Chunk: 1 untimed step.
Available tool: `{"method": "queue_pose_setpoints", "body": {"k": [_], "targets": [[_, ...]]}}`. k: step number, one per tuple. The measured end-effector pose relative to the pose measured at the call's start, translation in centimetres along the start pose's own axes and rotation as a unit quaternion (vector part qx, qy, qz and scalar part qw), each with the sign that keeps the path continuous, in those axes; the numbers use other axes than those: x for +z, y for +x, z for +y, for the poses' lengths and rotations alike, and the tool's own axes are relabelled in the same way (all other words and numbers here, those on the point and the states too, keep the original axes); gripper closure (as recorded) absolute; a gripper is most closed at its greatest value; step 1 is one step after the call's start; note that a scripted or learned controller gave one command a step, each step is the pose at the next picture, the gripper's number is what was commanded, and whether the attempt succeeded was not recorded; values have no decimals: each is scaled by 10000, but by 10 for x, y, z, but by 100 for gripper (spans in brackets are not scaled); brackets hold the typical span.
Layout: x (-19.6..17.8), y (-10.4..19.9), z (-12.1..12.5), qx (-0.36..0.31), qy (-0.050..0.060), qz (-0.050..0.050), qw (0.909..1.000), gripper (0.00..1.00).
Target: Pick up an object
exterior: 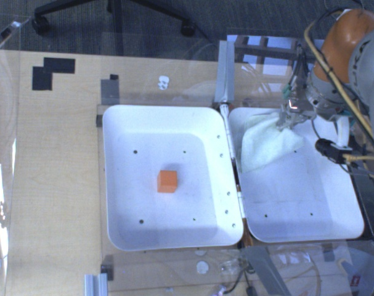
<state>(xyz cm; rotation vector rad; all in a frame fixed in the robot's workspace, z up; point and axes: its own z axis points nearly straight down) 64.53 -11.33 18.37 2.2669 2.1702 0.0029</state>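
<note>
While I am hanging my hand [291,113] over the right bin's [310,217] far edge, grip state unreadable, the orange cube [167,181] is sitting mid left bin [122,165], so I am risking closing on nothing.

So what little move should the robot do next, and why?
Probably lift the tool a little, straight up. It sits at the top of a white cloth in the right bin, and the cloth peaks up toward it as if pinched. A small lift would show whether the cloth really comes along. The orange cube lies alone in the left bin.
</note>
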Motion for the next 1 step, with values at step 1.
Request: {"method": "queue_pose_setpoints", "body": {"k": [1], "targets": [[-24, -20, 26, 1233, -2, -2, 9924, 100]]}}
